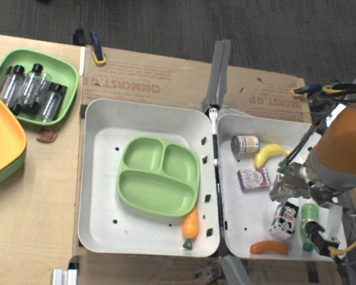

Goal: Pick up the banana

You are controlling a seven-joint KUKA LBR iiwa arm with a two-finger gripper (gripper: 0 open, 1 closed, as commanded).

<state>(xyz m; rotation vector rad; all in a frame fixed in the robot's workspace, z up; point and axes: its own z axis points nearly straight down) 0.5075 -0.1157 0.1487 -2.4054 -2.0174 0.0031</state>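
A yellow banana (268, 154) lies in the right bin (243, 239), near its far side, just right of a small can (246, 144). My gripper (286, 188) hangs over the right bin, below and to the right of the banana and apart from it. The grey arm with its orange band (350, 142) comes in from the right above it. The wrist body hides the fingertips.
The right bin also holds a purple packet (254, 178), a black-and-white carton (285, 219), a green bottle (310, 224) and an orange sausage-shaped toy (269, 247). The left bin (99, 161) holds a green divided plate (159, 177) and a toy carrot (190, 227). Orange plates and a green tray of bottles stand at the far left.
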